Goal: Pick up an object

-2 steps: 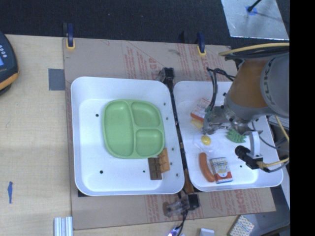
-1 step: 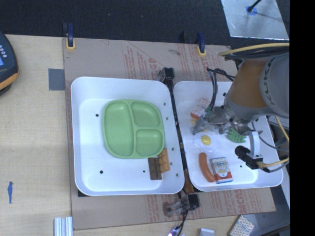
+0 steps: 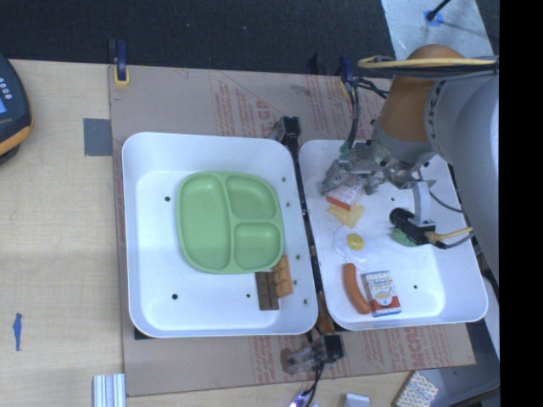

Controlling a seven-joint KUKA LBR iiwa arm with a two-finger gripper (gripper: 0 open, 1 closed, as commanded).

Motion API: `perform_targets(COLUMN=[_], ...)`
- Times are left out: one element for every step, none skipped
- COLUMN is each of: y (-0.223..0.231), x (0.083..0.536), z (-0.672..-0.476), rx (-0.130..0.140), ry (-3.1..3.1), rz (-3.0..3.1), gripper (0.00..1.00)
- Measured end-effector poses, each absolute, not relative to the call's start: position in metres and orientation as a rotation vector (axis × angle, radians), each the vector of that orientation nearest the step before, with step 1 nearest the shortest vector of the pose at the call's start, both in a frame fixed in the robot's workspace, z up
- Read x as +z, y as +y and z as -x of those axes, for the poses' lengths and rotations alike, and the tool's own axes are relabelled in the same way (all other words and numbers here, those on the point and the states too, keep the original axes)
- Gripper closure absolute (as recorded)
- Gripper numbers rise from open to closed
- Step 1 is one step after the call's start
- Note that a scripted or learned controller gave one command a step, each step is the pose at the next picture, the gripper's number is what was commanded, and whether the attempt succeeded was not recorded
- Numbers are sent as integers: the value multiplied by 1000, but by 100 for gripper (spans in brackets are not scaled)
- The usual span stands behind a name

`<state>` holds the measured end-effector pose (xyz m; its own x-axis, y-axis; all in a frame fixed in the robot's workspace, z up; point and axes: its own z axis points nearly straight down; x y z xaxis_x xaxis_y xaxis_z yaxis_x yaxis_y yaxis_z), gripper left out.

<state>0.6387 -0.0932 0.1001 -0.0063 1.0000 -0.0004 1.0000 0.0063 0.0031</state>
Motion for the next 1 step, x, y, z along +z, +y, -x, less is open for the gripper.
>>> perform_targets(y=[-108], x=[92], z=[-657], rx=[-1], ry=[2228], rz=[-2214], gripper=[0])
